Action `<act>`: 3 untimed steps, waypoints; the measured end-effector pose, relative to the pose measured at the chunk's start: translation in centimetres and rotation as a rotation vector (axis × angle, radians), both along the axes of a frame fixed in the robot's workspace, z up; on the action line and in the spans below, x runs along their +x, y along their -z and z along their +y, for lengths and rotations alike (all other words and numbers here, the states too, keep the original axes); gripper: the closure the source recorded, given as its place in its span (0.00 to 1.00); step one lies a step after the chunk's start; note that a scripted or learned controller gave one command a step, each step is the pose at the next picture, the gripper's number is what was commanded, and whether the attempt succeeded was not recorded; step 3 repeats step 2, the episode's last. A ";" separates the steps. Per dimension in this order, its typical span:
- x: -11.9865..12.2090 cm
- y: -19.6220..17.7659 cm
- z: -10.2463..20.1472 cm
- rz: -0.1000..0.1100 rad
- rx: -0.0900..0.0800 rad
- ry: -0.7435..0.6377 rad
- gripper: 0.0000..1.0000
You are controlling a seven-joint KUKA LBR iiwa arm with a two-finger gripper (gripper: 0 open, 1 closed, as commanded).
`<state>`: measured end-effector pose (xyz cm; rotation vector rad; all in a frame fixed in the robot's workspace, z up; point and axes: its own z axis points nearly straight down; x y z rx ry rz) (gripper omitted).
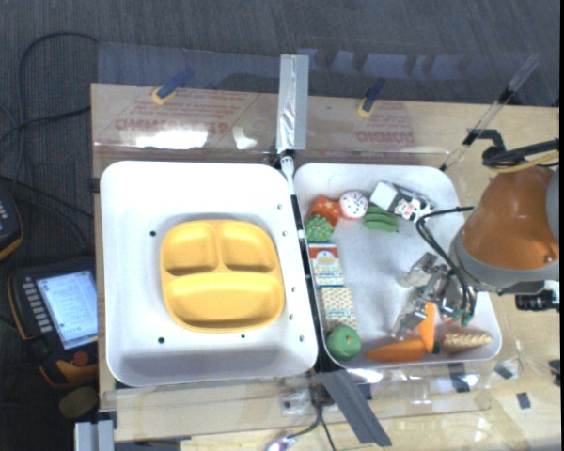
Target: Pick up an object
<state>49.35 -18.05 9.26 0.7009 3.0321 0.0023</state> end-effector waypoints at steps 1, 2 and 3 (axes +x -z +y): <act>4.4 -8.9 -4.2 0.028 0.001 -0.382 0.00; 0.7 -0.8 -4.1 0.025 0.000 -0.343 0.00; 0.7 -0.8 -4.1 0.025 0.000 -0.343 0.00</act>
